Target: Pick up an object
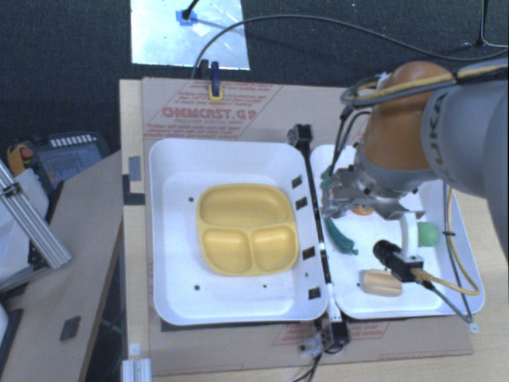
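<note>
Divided tray (pixel 243 239) sat in L bin (pixel 171 213). R bin (pixel 461 273) held a loaf-shaped item (pixel 380 283) at front, w/ arm (pixel 429 126) above bin's rear.

Bright even overhead light; glare on metal plate (pixel 189 21); soft shadows; slightly soft focus throughout.

Two white bins sit side by side: the left bin (pixel 171 173) at frame centre, the right bin (pixel 457 289) at lower right. The left one holds one yellow tray (pixel 242 229) with three compartments. In the right one, four loose items can be counted: one teal piece (pixel 343 239), one green piece (pixel 428 234), one tan block (pixel 380 283) and what may be one orange item (pixel 363 210), mostly hidden under the single arm (pixel 445 134).
</note>
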